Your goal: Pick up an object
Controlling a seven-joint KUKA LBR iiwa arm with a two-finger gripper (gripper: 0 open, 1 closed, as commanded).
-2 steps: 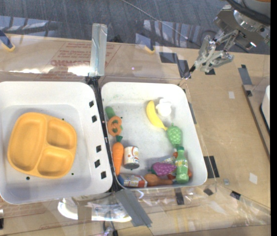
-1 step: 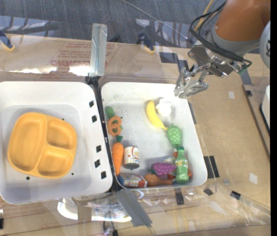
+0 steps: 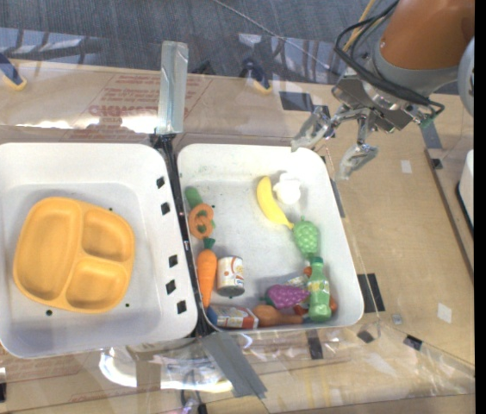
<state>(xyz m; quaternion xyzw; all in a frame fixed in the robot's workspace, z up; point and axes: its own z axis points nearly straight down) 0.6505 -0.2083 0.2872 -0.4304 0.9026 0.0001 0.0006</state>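
Bench is carrying two white bins side by side. Left bin is holding a yellow divided plate, sitting toward its left side. Right bin is holding the small toy items.

Arm is hanging over the right bin's far right corner, outside the rim. Gripper is sitting with fingers spread apart and nothing between them.

Likely target, my judgement: the toy banana, lying near the far right corner of the right bin, closest to the gripper. It is looking like light, rigid plastic, smooth and likely slippery; taking it across the narrow middle of the curve seems best. A small white object is touching its right side and may be crowding a finger there.

Other contents: green bumpy vegetable just nearside of the banana; carrot and small can by the left wall; an orange-and-green piece farther up that wall; green bottle and purple grapes crowding the near right corner.
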